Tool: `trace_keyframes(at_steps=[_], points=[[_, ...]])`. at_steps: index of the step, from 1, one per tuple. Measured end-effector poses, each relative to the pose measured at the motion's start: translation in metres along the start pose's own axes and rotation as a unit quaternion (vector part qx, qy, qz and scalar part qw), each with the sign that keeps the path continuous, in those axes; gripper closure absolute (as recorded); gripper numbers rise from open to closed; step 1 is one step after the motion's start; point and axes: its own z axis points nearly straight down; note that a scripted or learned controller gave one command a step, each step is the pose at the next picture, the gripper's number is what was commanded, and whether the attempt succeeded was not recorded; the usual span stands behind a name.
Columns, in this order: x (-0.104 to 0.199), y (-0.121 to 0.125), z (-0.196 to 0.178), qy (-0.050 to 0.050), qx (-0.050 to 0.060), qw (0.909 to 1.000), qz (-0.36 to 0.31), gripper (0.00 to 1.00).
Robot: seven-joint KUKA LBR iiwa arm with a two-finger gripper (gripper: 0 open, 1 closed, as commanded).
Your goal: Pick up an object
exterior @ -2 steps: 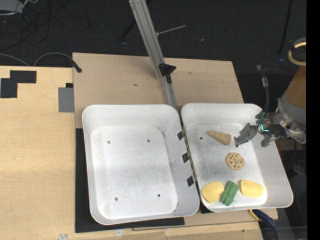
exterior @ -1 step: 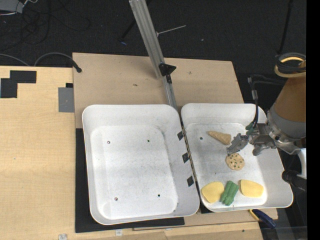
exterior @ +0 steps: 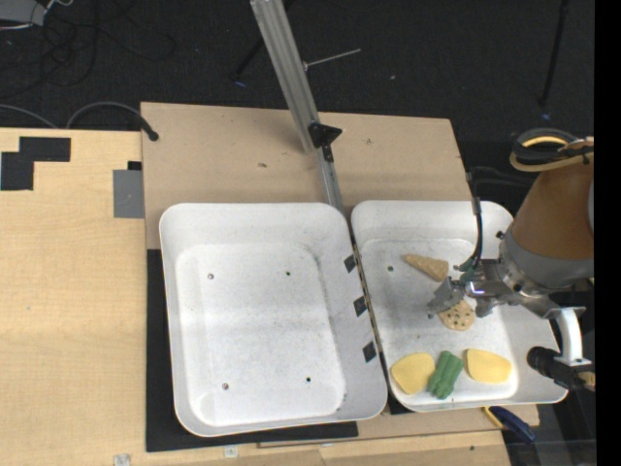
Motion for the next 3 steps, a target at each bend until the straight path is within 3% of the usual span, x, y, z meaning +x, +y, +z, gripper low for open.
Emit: trace_keyframes(at_steps=[1, 2, 3], points=[[0.008, 0.007, 0.053, 0.000, 0.000, 1.0000, 0.001, 0.00], [0.005, 0.007, 0.040, -0.001, -0.002, 1.0000, 0.004, 1.00], [-0.005, 0.011, -0.016, -0.002, -0.006, 1.0000, 0.003, 1.00]])
